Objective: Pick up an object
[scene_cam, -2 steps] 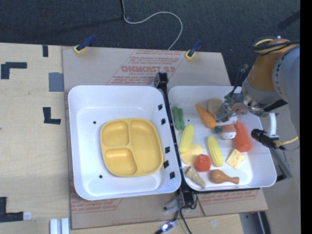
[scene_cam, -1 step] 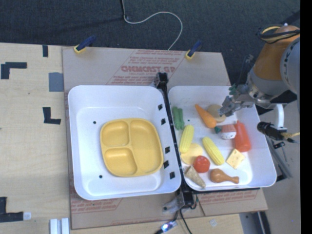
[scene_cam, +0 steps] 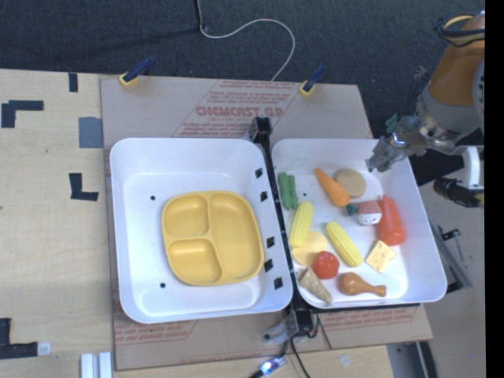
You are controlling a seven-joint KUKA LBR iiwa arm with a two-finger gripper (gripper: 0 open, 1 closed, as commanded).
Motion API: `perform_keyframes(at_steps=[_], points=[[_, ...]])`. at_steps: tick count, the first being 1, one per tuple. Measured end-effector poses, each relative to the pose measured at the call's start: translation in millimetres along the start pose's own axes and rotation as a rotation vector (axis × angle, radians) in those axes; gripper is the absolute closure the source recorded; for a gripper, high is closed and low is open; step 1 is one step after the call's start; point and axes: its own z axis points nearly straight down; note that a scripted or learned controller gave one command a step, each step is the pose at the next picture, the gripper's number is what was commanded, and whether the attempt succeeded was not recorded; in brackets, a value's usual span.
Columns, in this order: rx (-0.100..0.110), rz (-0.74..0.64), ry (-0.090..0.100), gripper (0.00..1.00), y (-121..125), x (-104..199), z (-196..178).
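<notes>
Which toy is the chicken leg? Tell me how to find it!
Look in the right white bin, the one full of toy food. Go to its near edge, bottom right. The chicken leg is brown and club-shaped, right of the red tomato and below the yellow cheese wedge.

1. A dark blue-grey carpeted floor (scene_cam: 94, 14) lay beyond the surface.
2. A white cable (scene_cam: 236, 30) looped across it.
3. The pale wooden surface (scene_cam: 47, 242) carried black tape marks (scene_cam: 79, 186) and a clamped cardboard sheet (scene_cam: 228, 109).
</notes>
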Motion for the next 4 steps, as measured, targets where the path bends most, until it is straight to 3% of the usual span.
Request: perform_keyframes(at_steps=[1, 3, 4], points=[[0.003, 0.0, 0.002, 1.0, 1, 0, -20], [0.006, -0.006, 0.003, 1.0, 15, 113, -5], [0.007, -0.006, 0.003, 1.0, 10, 170, -1]])
